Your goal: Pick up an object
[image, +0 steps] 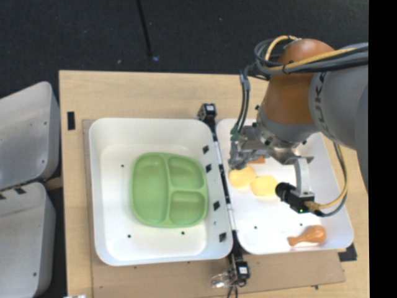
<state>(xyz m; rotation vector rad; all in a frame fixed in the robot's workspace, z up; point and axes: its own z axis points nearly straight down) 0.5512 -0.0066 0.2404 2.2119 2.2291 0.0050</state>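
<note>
In the right bin (273, 238) lie two pale yellow pieces, one (242, 177) near the bin's left wall and one (263, 186) just right of it. An orange drumstick-shaped toy (307, 236) rests near the bin's front right corner. A small orange bit (257, 161) peeks out under the wrist. My gripper (239, 160) hangs low over the bin's left part, just above the left yellow piece. The arm's wrist hides much of it.
The left bin (102, 228) holds a green divided tray (169, 189). A black divider with clips (220, 185) runs between the bins. A black cylinder on a bracket (288, 195) and cables hang off the wrist. White chairs (25, 141) stand at the left.
</note>
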